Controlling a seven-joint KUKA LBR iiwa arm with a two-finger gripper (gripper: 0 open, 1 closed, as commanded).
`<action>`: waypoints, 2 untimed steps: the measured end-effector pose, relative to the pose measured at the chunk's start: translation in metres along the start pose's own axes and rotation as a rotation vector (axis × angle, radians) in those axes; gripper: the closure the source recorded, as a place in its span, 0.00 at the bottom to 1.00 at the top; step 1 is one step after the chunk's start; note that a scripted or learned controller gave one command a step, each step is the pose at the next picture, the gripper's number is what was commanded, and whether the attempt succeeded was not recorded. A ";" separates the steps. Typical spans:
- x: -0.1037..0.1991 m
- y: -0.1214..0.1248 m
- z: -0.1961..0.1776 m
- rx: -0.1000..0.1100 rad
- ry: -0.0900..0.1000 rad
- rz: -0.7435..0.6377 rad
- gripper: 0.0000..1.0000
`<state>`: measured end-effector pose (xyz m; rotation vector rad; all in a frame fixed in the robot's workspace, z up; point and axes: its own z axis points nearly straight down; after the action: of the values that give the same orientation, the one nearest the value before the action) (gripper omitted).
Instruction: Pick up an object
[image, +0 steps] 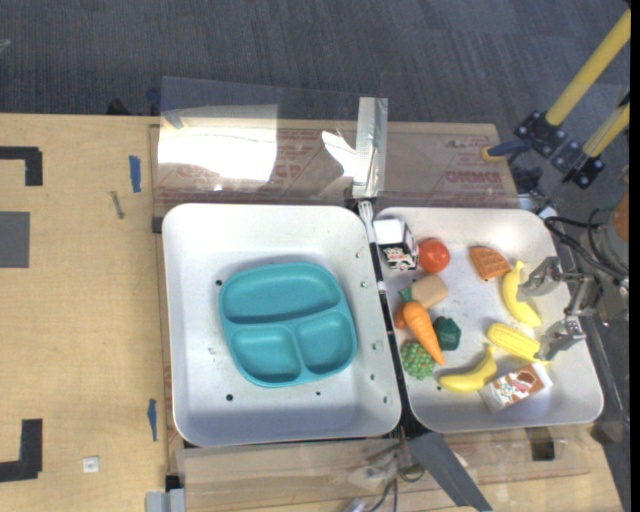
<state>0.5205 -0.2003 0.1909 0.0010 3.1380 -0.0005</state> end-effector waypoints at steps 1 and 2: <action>0.027 0.019 0.077 0.011 -0.021 -0.113 0.00; 0.023 0.031 0.082 0.027 -0.022 -0.241 0.00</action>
<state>0.4975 -0.1694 0.1092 -0.3739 3.0932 -0.0434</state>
